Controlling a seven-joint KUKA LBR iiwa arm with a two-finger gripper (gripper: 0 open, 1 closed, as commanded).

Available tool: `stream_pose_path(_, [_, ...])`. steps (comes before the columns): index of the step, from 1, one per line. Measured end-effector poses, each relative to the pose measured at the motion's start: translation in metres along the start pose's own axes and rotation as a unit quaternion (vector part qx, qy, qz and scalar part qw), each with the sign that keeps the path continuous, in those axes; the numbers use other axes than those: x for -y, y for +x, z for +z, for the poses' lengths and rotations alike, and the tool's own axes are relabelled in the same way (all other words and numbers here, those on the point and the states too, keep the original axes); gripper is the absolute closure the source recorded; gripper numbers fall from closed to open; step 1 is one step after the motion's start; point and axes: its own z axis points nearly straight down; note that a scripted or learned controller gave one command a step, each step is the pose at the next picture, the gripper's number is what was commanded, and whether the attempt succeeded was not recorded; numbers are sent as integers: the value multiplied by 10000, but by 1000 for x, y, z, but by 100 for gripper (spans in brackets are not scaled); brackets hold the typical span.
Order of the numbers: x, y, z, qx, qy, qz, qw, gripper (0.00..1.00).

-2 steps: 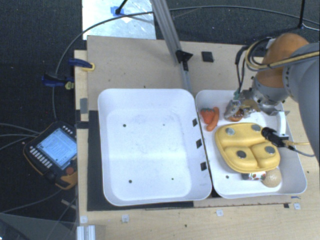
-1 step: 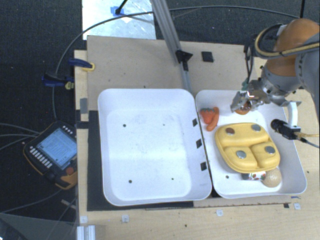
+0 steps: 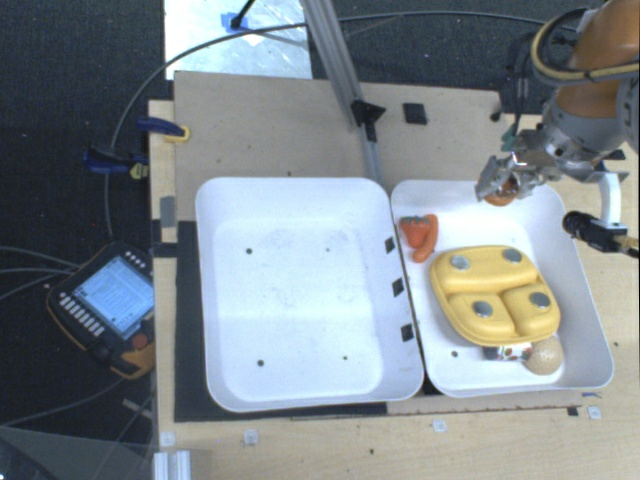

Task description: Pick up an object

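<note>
Arm (image 3: 590, 58) reaching in from right, pincer (image 3: 503, 183) hanging over right bin's (image 3: 575, 258) far edge, pinching small orange-brown object (image 3: 500, 196)

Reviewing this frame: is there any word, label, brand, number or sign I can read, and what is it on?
None can be read.
Teach pendant left of the bench: its lit screen shows content, too small and blurred to read.
Yellow object in the right bin: no lettering visible.
Gripper: no legible marking.

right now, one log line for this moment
end effector: over right bin far edge, orange-brown thing at tips | in bin: carrot, yellow toy
</note>
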Motion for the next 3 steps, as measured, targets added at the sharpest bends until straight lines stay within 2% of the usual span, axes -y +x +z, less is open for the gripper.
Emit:
stream_pose_path(1, [-1, 0, -20, -5, 21, 0, 10000, 100])
stream_pose_path(2, [11, 43, -24, -15, 36, -17, 10000, 100])
stream_pose_path(3, [30, 103, -19, -15, 46, -20, 10000, 100])
